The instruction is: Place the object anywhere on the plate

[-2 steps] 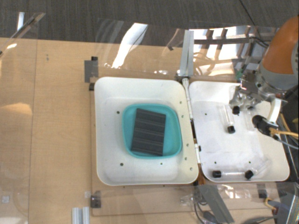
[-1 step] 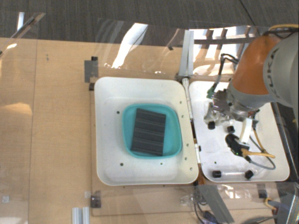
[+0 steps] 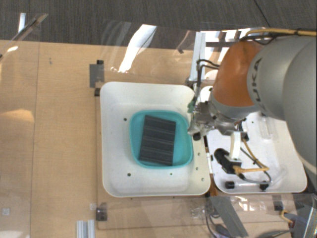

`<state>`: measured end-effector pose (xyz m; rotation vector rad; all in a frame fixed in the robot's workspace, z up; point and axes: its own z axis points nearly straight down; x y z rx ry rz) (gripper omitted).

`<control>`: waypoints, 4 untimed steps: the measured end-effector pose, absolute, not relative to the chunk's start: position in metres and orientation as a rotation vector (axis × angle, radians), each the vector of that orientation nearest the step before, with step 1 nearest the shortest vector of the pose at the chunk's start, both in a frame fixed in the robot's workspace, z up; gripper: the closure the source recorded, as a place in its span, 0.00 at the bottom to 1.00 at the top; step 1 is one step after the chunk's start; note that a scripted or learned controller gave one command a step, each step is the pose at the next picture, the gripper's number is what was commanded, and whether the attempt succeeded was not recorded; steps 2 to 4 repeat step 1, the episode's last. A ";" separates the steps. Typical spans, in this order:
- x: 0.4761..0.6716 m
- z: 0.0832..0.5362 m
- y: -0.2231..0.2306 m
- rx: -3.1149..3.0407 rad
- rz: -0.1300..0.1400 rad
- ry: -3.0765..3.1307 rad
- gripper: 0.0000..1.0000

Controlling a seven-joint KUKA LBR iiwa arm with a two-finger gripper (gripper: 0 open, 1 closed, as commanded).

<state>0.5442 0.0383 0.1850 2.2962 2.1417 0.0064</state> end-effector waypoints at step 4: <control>0.544 0.185 0.038 2.297 0.007 2.140 0.00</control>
